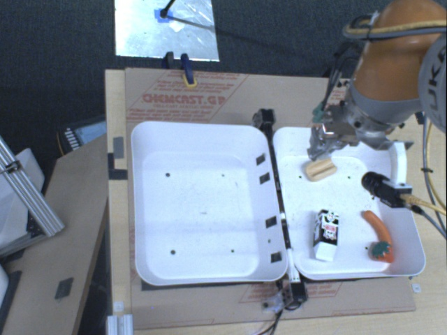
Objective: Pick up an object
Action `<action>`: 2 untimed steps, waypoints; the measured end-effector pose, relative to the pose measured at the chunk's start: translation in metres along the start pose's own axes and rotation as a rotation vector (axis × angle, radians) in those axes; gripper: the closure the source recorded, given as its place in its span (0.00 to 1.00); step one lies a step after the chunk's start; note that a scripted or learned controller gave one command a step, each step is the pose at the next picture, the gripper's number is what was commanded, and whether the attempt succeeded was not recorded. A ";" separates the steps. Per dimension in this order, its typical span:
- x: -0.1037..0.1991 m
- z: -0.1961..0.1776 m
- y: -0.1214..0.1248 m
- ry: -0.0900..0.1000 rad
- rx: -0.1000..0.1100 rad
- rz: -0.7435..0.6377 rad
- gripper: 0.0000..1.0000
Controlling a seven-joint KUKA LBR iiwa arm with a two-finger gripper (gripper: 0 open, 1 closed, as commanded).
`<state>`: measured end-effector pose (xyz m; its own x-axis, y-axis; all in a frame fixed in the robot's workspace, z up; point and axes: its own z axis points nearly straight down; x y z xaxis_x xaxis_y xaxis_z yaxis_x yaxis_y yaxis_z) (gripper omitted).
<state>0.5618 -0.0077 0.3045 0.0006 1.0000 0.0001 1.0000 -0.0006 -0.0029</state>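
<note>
The two-finger gripper [321, 152] is seen hanging from the grey arm with the orange band [398, 54], lowered into the upper left part of the right shallow white bin [349, 271]; its tips are set directly over the small tan wooden block [320, 170], which lies flat on the bin floor just at six o'clock from the tips; whether the fingers are spread or pressed together cannot be told, since the metal parts blur together, and the block cannot be said to be held, as it is not shown between them; the placement is judged to be that of a descent onto the block, which would make it the object chosen for picking; from the block, a small black-and-white carton [326, 236] is found at six o'clock, well apart, lying on the floor near the dividing wall; an orange carrot-shaped toy with a green end [378, 236] is laid at about four o'clock, near the bin's right wall; a black cylindrical part [377, 185] with a cable is seen at three o'clock of the block, apparently belonging to the rig rather than to the contents; these things are scattered apart, so that room for the fingers is left around each; at nine o'clock, across the black clips of the shared rim, the left shallow white bin [140, 187] is set beside it on the brown cardboard sheet [185, 96], presumably so that both stay within the arm's reach.
</note>
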 end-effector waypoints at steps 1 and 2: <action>0.050 -0.007 -0.010 0.002 -0.004 -0.010 1.00; 0.084 -0.002 -0.019 0.001 -0.003 -0.008 1.00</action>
<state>0.5425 0.0759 0.3061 -0.0078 1.0000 0.0011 1.0000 0.0078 0.0006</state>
